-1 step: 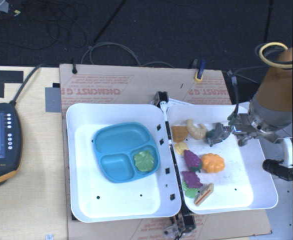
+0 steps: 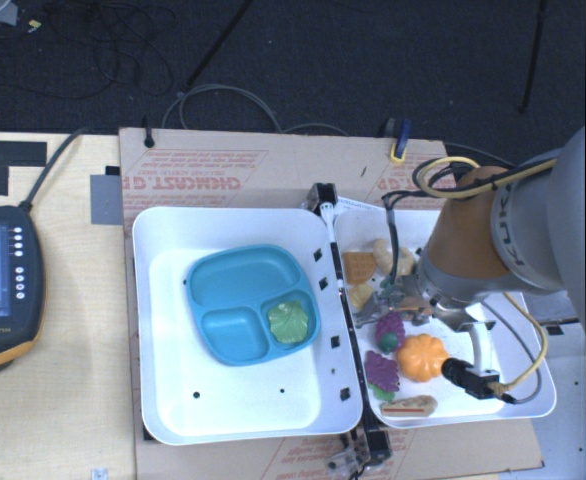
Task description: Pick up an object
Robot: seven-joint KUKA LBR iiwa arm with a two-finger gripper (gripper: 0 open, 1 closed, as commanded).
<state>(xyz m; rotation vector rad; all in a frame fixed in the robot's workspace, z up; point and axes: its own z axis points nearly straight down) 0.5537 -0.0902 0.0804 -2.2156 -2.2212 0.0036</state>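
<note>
So the big grey arm with the orange band (image 2: 473,238) is reaching down into the right-hand shallow white bin (image 2: 533,393).

Largest first: the left shallow white bin (image 2: 163,368) holds a blue plastic divided tray (image 2: 235,303) with a pale green leafy lump (image 2: 289,322) in its lower right compartment. The right bin has the small stuff: an orange pumpkin-shaped toy (image 2: 422,357), purple grape-like clusters (image 2: 381,370), a tan stick-shaped piece (image 2: 409,405). The gripper (image 2: 388,303) sits just above the pumpkin; can't tell how it's set, too cluttered.
</note>
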